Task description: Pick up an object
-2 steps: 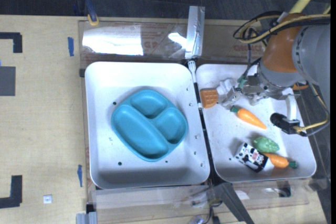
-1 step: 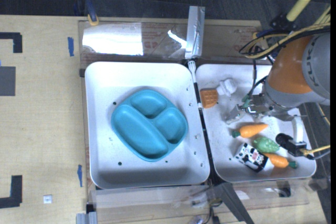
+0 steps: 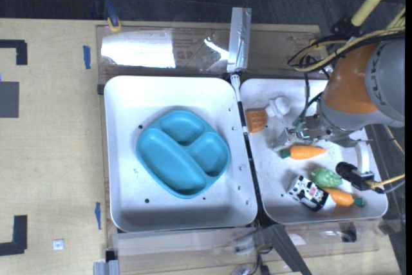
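The pincer (image 3: pixel 301 132) is hung low over the right bin (image 3: pixel 373 206), just above the carrot (image 3: pixel 306 152), probably lined up for a grab. Whether it's wide or narrow can't be told from this angle. Nothing is seen held yet. The other toys are left below the carrot, untouched.

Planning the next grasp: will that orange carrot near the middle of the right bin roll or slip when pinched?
Probably. The carrot looks round and tapered, so it may roll or squirt out of a squeeze. Its smooth, toy-like sheen suggests it is light, rigid and somewhat slippery.
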`<state>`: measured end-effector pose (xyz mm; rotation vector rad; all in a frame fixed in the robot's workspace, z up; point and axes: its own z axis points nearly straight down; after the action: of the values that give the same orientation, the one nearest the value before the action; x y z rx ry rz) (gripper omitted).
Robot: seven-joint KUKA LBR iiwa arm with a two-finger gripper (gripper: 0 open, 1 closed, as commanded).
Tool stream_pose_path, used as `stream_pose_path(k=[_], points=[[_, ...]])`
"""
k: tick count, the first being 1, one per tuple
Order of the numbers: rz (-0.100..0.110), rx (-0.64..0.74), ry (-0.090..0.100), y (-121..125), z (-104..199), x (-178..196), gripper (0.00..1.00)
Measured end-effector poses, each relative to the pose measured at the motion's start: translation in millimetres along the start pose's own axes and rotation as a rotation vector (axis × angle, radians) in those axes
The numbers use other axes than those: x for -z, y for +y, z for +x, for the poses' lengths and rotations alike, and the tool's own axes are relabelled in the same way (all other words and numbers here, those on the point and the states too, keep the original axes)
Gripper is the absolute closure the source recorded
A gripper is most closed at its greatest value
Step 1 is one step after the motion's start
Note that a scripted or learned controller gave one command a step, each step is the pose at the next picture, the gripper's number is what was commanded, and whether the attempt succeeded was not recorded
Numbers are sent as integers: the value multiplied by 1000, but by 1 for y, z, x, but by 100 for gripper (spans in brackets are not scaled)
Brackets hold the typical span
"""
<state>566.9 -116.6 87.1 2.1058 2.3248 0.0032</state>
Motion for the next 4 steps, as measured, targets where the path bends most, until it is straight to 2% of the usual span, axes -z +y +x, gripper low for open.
stream_pose_path(k=[1,2,3,4], points=[[-1,-126,2,-39,23,1,0],[-6,-129,0,-38,22,12,100],[-2,-178,1,-16,30,240,100],[5,-177,1,-17,30,237,0]])
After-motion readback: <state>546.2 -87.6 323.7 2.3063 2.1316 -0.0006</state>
